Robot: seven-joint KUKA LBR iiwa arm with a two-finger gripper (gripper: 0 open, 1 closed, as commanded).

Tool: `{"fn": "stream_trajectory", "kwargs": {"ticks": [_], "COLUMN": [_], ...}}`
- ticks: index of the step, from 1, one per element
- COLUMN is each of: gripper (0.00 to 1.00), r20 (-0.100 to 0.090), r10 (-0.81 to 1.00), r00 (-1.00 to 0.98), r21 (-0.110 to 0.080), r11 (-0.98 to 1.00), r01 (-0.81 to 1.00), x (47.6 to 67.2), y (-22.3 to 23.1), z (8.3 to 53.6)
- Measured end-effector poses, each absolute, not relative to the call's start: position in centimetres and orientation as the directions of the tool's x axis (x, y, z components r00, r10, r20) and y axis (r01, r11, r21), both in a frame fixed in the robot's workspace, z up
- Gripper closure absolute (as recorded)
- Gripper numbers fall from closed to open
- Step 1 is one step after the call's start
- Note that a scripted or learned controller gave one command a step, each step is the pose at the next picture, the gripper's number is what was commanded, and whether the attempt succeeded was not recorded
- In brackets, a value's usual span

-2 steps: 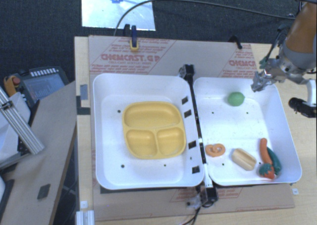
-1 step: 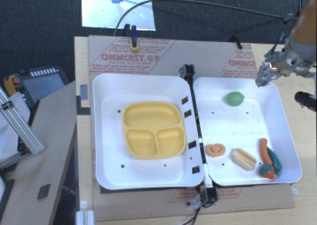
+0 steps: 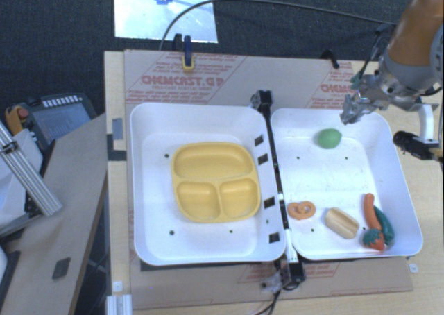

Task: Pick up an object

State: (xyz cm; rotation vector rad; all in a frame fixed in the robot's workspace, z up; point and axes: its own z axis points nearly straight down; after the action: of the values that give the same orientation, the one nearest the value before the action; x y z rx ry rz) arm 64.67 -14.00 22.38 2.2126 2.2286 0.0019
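The task is standing at its beginning: no object is sitting in the hand (image 3: 350, 114), so the picking is not yet done. The hand is hanging over the far right corner of the right bin (image 3: 395, 168), above its rim. Whether it is released or clenched, I cannot tell, because it is small and dark against the bin.

The nearest candidate is the green ball (image 3: 329, 138), which is lying just below and a little to the left of the hand, on the floor of the right bin. Further from the hand, toward the near edge of this bin, three more things are lying: an orange ring-shaped piece (image 3: 301, 210), a tan bread roll (image 3: 342, 223) beside it, and a carrot (image 3: 375, 223) near the right wall.

The left bin (image 3: 149, 168), well apart from the hand, is holding a yellow divided tray (image 3: 214, 181) with nothing in its three compartments.

What is left, in my judgement, is lowering onto one object, closing and lifting.
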Motion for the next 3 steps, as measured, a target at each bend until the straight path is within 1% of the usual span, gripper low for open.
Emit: {"fn": "stream_trajectory", "kwargs": {"ticks": [1, 2, 3], "gripper": [1.00, 1.00, 1.00], "r20": [0.002, 0.002, 0.001], "r10": [1.000, 1.000, 1.000], "r00": [-0.009, -0.009, -0.009], "r21": [0.001, 0.001, 0.001], "r11": [0.009, 0.009, 0.009], "r01": [1.000, 1.000, 1.000], "x": [64.7, 64.4, 64.3], "y": [-8.4, -4.1, 1.2], "z": [21.5, 22.0, 21.2]}}
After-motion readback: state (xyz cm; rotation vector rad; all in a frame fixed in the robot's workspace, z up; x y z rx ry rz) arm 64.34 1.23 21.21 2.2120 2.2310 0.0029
